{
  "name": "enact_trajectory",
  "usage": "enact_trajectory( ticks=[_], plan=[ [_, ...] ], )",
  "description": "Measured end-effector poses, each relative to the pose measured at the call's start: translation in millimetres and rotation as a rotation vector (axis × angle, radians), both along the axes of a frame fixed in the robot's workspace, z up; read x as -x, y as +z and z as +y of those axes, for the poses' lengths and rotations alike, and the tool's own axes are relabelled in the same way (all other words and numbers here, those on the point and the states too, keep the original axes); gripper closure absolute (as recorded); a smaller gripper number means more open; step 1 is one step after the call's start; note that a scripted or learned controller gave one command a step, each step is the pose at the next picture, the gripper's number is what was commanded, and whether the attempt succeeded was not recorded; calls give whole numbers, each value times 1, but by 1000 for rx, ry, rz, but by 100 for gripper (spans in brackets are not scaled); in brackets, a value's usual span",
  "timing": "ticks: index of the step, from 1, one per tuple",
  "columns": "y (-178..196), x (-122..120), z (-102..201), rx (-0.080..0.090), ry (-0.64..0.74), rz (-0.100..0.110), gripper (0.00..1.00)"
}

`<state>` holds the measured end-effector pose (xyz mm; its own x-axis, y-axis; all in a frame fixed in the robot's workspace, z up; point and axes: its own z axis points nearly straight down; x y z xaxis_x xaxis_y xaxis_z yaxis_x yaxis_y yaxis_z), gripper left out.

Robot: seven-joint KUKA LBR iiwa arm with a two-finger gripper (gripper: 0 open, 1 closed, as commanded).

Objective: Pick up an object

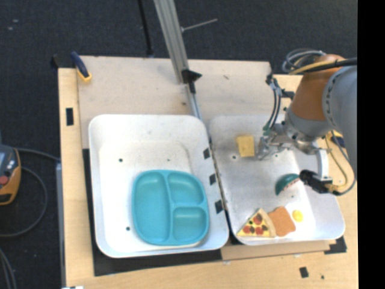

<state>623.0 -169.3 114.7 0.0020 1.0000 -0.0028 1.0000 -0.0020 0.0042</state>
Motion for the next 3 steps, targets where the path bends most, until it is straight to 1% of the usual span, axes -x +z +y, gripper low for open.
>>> enact_trajectory(
  ticks=[1, 2, 3],
  plan=[
    [65, 2, -2, 0, 0, -3, 100],
    [109, 1, -7, 0, 2, -2, 100],
    [156, 6, -9, 0, 4, -2, 100]
  ],
)
